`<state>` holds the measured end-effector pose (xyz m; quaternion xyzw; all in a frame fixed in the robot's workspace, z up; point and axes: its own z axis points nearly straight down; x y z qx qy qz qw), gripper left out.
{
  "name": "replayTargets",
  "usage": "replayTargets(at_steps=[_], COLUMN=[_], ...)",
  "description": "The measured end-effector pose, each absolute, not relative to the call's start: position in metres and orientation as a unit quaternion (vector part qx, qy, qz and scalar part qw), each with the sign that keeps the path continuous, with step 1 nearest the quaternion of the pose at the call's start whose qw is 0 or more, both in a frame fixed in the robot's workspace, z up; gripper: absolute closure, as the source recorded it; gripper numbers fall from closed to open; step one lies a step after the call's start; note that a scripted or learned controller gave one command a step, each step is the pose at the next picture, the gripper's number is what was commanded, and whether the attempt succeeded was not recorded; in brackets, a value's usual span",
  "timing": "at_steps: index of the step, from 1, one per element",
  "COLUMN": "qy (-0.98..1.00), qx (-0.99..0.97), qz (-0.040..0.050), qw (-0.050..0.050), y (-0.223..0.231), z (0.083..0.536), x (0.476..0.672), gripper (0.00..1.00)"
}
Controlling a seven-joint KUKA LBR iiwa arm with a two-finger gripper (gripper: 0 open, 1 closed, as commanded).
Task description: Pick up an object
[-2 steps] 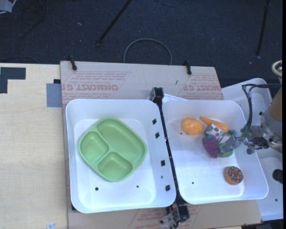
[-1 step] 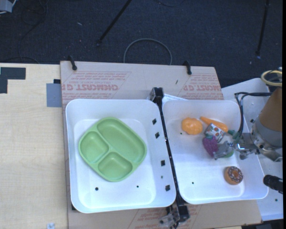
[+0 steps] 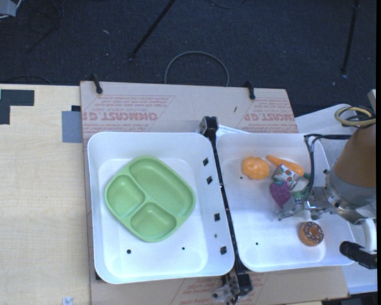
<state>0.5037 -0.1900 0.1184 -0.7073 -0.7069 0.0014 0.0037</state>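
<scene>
Right now your arm (image 3: 359, 164) comes in from the right edge of the frame and its gripper (image 3: 297, 205) sits low in the right bin (image 3: 257, 253), just under the grapes (image 3: 280, 192). It looks lined up to go for the cluster at the centre right, probably the grapes, but nothing is visibly between its fingers, so don't log a grasp. Jaw state: can't tell, the tips are too small and mixed up with the toys.

Right bin holds all the pickable stuff. An orange fruit (image 3: 256, 168) lies in the upper middle of that bin. A carrot (image 3: 284, 162) lies just right of it, slanting down toward the grapes. The purple grapes sit just below the carrot, touching or almost touching the gripper. A donut (image 3: 311, 234) lies at the lower right, apart from the others and near the wrist.

Left bin (image 3: 114, 259) holds one thing, a green divided plate (image 3: 150, 197), turned at an angle in the middle, its three compartments bare. It's well away from the gripper.

Toys are bunched at the right side, so a close there could nudge the carrot.
</scene>
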Motion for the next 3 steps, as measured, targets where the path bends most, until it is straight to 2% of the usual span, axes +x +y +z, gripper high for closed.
replayTargets(at_steps=[1,2,3], qy=[-0.707,-0.706,-0.705], qx=[-0.708,-0.708,-0.709], qz=[0.0006,0.0001,-0.0002], qw=[0.002,0.001,0.0], y=[-0.189,-0.19,-0.196], z=[0.086,0.098,0.142], x=[0.504,0.504,0.503], gripper=[0.0,1.0,1.0])
